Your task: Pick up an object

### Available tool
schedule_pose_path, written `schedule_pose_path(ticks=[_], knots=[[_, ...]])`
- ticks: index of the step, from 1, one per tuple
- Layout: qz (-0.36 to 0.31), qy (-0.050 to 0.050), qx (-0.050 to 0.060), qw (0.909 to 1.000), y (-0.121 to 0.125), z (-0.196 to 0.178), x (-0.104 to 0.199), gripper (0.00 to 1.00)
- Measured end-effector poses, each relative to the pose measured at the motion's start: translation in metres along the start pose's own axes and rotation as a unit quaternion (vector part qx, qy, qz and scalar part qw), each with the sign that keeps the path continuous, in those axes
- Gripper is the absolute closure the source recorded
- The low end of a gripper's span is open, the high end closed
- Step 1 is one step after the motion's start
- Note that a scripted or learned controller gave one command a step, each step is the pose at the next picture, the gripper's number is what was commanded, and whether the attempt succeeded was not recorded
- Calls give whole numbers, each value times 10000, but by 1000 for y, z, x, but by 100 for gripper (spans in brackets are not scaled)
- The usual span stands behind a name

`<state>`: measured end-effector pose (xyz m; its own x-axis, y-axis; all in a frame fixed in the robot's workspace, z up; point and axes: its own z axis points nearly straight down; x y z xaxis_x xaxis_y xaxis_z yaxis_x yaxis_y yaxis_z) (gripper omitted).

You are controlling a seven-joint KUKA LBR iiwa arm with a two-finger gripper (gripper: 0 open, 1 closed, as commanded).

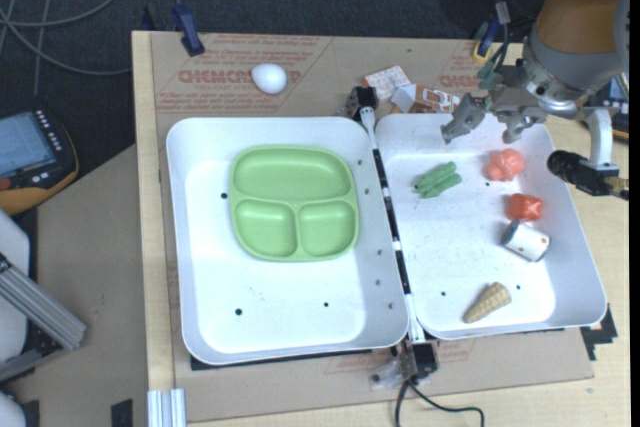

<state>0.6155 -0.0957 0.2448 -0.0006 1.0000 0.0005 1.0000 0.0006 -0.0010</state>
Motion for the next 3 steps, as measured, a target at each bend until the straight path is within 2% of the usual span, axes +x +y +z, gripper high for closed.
schedule_pose_path(ticks=[1,2,3], knots=[[8,-11,-9,10000,40,51,-54,0],[-5,-8,-23,10000,39,139,-95,0],[-18,40,-4,10000,-6,159,-123,0]])
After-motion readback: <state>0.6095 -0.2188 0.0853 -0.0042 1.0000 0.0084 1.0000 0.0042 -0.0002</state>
